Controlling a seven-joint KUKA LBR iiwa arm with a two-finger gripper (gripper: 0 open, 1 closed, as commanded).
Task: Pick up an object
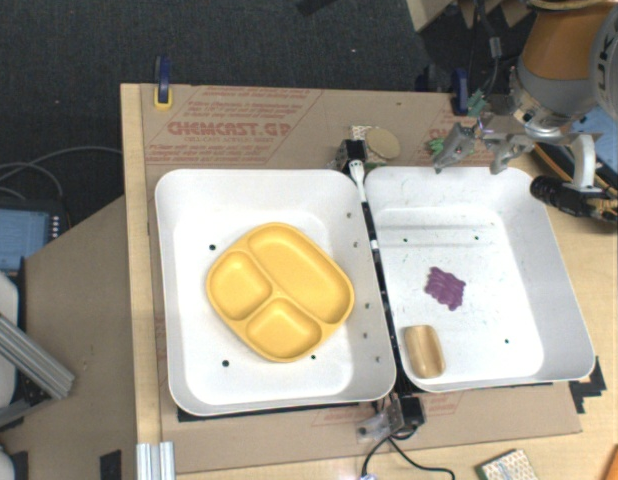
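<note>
Objects for you to pick lie in both bins: a yellow divided plate (279, 290) sits in the middle of the left bin (179, 208), while the right bin (549, 268) holds a purple grape cluster (445, 287) near its centre and a tan cylinder (423, 350) at its near-left corner, close to the cluster but apart from it. You will find the jaws (479, 150) spread wide and holding nothing, poised over the far rim of the right bin, well away from all three. Both bins rest on the tabletop (239, 128).
</note>
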